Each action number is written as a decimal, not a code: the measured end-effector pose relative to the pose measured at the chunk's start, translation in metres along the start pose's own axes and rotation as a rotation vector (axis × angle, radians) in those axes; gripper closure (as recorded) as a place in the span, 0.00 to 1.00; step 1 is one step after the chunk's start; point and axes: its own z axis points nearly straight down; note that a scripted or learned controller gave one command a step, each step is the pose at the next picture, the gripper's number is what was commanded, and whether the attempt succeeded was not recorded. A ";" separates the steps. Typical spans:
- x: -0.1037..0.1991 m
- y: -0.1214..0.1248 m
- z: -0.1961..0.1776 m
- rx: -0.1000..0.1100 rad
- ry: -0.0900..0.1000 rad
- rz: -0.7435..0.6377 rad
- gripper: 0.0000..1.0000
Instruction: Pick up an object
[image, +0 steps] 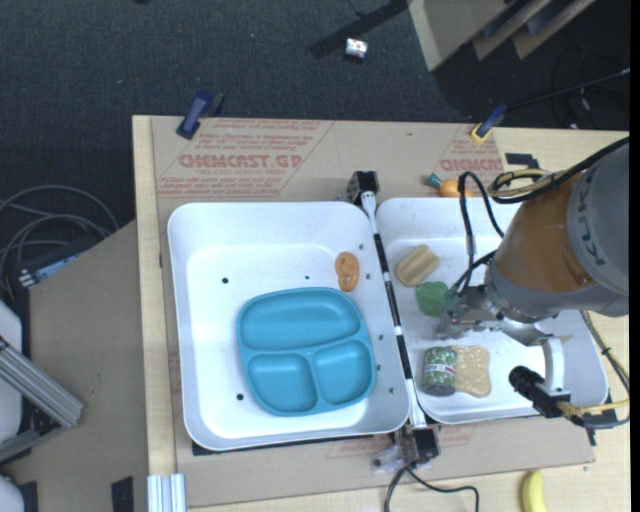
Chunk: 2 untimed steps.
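The tool (458, 312) hangs low in the right bin (590, 375), just beside the green block (432, 297), which lies immediately toward the divider (392, 305) from it, touching or nearly so; I cannot tell which. Whether the tool is spread or closed cannot be told here, since the wrist and cables cover it. Nothing is seen held in it. The green block sits between a tan bread-like piece (417, 265) farther from the tool toward the bin's back wall and a speckled can (439, 369) lying on a tan cookie-shaped piece (474, 370) toward the front wall. In my judgement the green block is the likeliest target, needing only a short shift toward the divider. The blue tray (305, 350) and small orange piece (347, 270) lie beyond the divider, in the left bin (200, 300).
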 end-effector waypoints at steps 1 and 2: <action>0.000 0.000 0.000 0.000 0.000 0.000 0.00; -0.004 0.067 0.009 -0.001 0.000 -0.002 0.00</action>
